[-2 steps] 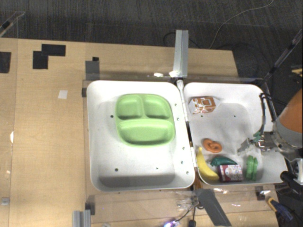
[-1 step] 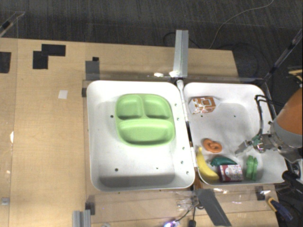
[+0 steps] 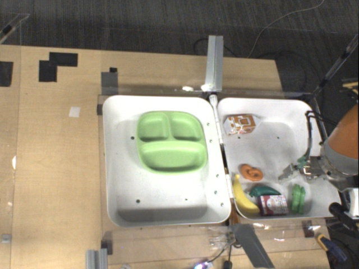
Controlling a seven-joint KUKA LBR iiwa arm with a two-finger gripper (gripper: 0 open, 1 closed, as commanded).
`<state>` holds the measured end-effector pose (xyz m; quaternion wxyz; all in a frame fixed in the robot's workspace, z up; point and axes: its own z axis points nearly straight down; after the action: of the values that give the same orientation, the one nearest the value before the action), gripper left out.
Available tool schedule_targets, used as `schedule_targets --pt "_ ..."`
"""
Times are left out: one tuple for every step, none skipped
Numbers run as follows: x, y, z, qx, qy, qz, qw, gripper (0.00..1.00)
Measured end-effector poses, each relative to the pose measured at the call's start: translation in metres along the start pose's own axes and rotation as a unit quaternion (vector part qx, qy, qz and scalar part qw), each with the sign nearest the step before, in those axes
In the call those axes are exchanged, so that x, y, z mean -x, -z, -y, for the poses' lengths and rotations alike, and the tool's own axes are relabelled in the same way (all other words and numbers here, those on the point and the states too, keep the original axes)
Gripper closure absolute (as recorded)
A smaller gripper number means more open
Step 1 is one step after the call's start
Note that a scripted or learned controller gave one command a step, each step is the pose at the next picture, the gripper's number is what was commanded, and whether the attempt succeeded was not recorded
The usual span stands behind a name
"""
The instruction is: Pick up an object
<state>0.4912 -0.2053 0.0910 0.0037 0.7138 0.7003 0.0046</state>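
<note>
green plate (image 3: 171, 140): left bin, rigid, broad, awkward | banana (image 3: 243, 194): right bin near front corner, light, firm, probably easiest across its middle | end effector (image 3: 295, 171): right, above bin, grip state unreadable

arm (image 3: 343, 144) cut off at right edge; end effector (image 3: 294, 170) fingers too small to tell

Right bin (image 3: 269, 108) open above (clutter (image 3: 269, 199) below)

Banana (image 3: 243, 196), orange ring (image 3: 252, 172), can (image 3: 273, 204) clustered in right bin (image 3: 280, 114).
</note>
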Motion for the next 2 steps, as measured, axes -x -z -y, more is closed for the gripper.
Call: schedule_targets --pt "0.000 0.024 0.003 -0.004 0.016 0.001 0.9999 0.00" --pt "0.000 0.004 0.003 -0.004 0.034 0.001 0.9994 0.00"
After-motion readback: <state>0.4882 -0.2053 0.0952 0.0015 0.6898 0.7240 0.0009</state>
